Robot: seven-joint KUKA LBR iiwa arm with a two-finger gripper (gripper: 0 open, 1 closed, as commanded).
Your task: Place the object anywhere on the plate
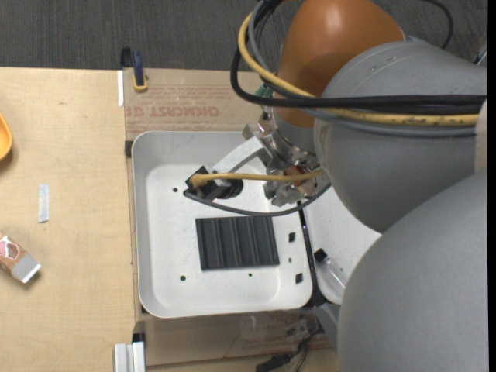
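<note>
We cannot tell the gripper's [285, 178] state over the left bin [155, 231], where the black ridged block [237, 242] looks stiff, best pinched across its short sides.

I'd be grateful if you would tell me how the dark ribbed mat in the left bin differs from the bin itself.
The ribbed mat is dark grey, while the left bin is white. The mat has raised ridges running along it; the bin's floor is smooth with a few small holes. The mat covers just part of the bin's floor. Both are roughly rectangular.
</note>
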